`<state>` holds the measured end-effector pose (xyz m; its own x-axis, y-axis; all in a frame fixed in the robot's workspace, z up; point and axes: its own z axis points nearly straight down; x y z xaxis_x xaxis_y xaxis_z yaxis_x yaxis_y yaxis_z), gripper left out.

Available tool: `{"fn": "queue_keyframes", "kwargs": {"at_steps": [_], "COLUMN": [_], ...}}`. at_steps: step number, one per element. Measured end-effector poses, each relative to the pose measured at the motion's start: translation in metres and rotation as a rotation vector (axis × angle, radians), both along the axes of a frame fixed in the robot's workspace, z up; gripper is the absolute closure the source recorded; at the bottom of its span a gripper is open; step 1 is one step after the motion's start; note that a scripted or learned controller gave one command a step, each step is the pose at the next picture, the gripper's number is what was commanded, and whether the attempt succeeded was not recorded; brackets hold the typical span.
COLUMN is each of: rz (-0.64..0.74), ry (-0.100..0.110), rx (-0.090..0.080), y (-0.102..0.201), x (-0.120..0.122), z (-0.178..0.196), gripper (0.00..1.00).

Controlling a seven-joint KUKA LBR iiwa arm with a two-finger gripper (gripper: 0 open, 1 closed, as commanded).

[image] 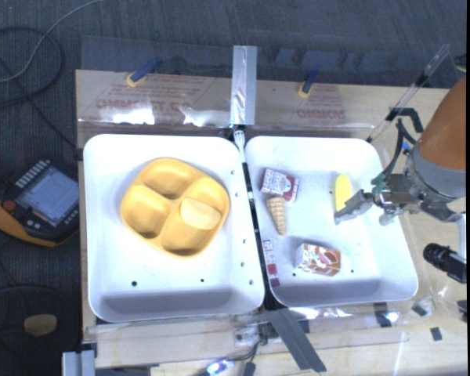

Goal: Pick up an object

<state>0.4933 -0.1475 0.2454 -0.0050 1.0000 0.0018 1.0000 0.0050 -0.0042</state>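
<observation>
Camera view: tool [366, 207] spread open, grasping nothing, over the right bin [392, 276].
The yellow piece [342, 190] lies just to its left, long axis running up the bin; the carton [320, 259] sits lower left.

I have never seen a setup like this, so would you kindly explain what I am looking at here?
This is one picture from a camera fixed above a bench, looking down at a slant. Two shallow white bins sit side by side. The left bin holds a yellow four-part dish. The right bin holds small toy foods: a red-and-white carton, an ice-cream cone, a yellow piece and an orange carton. The grey and orange machine at the right is a robot arm. Its claw hangs over the right bin beside the yellow piece, fingers spread, with nothing between them. Its job is to pick up an object.
</observation>
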Motion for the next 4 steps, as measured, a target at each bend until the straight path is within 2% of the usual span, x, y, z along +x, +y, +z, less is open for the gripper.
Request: {"fn": "queue_keyframes", "kwargs": {"at_steps": [1,2,3,4], "rz": [-0.162,-0.096,-0.093,-0.057], "ry": [0.002,-0.011,-0.014,-0.001], "rx": [-0.002,-0.001,-0.001,-0.003], "y": [-0.046,-0.052,-0.051,0.017], "x": [0.057,0.102,0.103,0.128], "z": [-0.133,-0.155,-0.147,-0.013], "gripper": [0.00,0.00,1.00,1.00]}}
